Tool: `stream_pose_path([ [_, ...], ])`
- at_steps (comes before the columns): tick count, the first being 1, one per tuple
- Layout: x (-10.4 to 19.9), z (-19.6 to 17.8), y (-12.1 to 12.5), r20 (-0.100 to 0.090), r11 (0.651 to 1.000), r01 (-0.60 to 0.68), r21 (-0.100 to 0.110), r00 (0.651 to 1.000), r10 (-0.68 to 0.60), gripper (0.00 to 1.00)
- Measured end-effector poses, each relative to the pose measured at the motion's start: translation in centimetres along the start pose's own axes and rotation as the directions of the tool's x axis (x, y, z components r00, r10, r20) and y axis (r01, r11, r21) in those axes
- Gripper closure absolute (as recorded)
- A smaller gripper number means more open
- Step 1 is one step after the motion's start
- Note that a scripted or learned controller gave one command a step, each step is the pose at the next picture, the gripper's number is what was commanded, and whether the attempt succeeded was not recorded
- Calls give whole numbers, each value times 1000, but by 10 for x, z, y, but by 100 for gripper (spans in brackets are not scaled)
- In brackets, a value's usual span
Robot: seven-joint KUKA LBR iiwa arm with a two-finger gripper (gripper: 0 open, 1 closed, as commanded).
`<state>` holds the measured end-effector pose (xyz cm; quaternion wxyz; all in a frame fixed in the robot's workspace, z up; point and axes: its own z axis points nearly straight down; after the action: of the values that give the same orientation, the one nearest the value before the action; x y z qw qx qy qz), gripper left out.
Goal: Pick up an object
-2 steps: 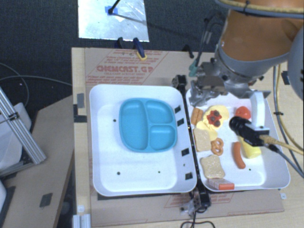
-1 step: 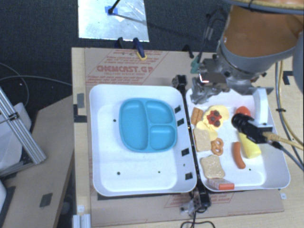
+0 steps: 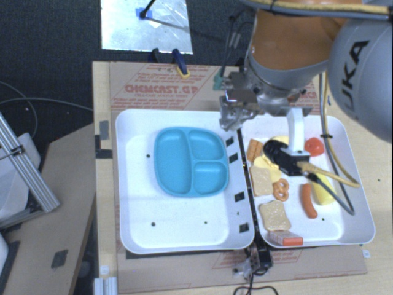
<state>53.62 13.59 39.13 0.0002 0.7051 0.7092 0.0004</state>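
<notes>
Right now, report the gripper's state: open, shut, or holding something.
Gripper: cannot be told from this view. It hangs at the back of the divide between the left bin and the right bin.

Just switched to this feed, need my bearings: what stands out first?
The bright blue divided plate in the left bin catches the eye first. Next, the jumble of toy food in the right bin: bread slices, a pretzel, a sausage, a tomato. The grey and orange arm looms from the top right, its gripper over the bins' shared wall.
</notes>
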Motion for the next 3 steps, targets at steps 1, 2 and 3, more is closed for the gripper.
stream_pose_path([
  [1,-2,-13,0,0,1000,3,-4,1000,-3,100],
  [2,96,64,2,-1,1000,6,6,1000,-6,100],
  [3,85,74,-51,0,1000,0,4,1000,0,100],
])
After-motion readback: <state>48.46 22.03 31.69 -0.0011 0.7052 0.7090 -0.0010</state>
